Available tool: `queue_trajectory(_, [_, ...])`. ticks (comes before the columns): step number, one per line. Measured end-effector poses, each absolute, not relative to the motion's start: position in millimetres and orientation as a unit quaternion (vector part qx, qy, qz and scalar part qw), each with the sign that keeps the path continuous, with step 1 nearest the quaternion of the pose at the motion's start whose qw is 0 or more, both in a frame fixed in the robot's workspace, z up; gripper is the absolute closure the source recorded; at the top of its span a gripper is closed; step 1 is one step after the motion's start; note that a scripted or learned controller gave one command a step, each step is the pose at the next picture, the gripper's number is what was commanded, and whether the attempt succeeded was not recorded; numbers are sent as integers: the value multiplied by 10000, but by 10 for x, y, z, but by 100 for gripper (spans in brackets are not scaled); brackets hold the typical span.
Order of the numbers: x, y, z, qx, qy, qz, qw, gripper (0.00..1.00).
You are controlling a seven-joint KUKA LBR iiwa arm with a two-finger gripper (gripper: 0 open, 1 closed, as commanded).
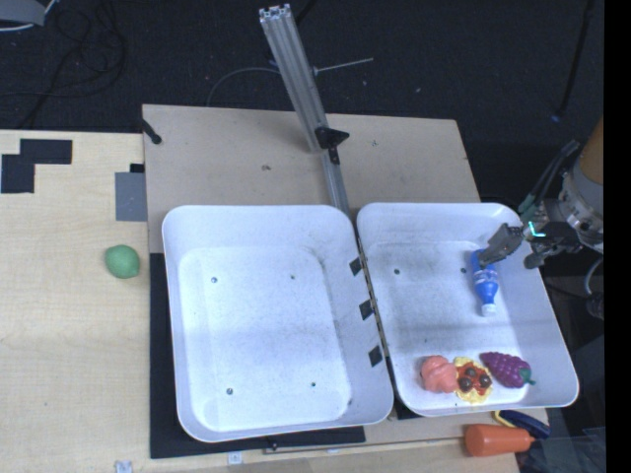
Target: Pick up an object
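At the far left of the frame, on the light wooden surface, a small green ball [122,261] lies alone, well apart from the bins. To its right stands the left bin [187,227], a shallow white tray. An aluminium bar [299,77] runs from the upper middle of the frame down to the place where the two bins meet.

The right bin [414,215] holds several things. Near its lower edge three toy foods lie close together: an orange-pink piece [438,373], then a yellow piece with dark red spots [473,380] touching it, then a purple bunch of grapes [506,369] just beside that. Higher in this bin, toward its right side, a small white tube with a blue cap [486,291] lies flat on the floor of the bin.

Below the right bin, at the bottom edge of the frame, an orange carrot-like toy [495,440] rests on the bench.

The gripper [520,247] comes in from the right edge, at middle height, above the right bin. Its two dark fingers are spread apart and nothing is between them. The left finger [500,243] is just over the blue cap of the tube.
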State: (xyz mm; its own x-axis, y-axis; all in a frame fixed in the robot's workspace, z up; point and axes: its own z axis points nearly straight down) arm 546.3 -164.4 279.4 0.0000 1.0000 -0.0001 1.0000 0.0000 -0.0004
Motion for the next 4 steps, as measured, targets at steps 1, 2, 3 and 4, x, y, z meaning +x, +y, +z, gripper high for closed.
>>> queue_trajectory(1, [5462,-1644,2793,-7071,-7071,2,1,0])
queue_trajectory(2, [5373,-1695,2288,-7071,-7071,13,18,0])
queue_trajectory(3, [5347,-1691,1656,-7069,-7073,16,25,0])
queue_trajectory(4, [5347,-1642,1222,-7068,-7074,11,19,0])
